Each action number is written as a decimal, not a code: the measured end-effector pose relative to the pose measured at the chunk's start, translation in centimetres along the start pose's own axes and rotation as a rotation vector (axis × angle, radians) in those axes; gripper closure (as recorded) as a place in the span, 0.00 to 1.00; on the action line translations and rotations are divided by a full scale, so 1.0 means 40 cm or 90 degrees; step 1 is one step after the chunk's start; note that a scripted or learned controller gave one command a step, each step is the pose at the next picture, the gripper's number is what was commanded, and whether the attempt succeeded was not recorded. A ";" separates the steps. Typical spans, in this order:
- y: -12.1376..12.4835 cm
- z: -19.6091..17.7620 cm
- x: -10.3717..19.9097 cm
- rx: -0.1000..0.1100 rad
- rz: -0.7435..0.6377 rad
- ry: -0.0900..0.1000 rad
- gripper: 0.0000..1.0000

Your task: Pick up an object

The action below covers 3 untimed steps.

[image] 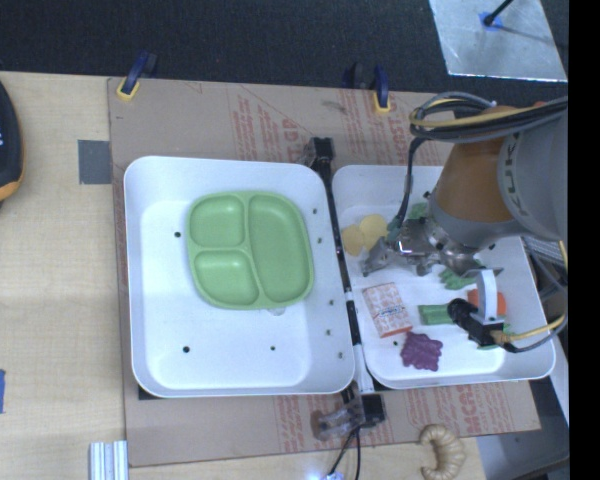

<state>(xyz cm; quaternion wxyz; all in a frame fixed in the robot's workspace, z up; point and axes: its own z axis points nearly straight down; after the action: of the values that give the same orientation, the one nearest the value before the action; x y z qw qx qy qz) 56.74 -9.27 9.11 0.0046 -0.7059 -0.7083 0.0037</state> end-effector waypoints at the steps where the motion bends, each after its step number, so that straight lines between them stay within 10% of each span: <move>1: 0.186 -0.007 -0.055 -0.010 -0.002 -0.002 0.00; 2: 0.013 0.000 -0.018 -0.001 0.001 0.000 0.00; 3: 0.115 -0.016 -0.140 -0.009 0.001 -0.003 0.00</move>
<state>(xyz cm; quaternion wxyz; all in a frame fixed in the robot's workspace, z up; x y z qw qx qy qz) 61.37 -14.84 9.67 -0.0016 -0.7067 -0.7075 0.0004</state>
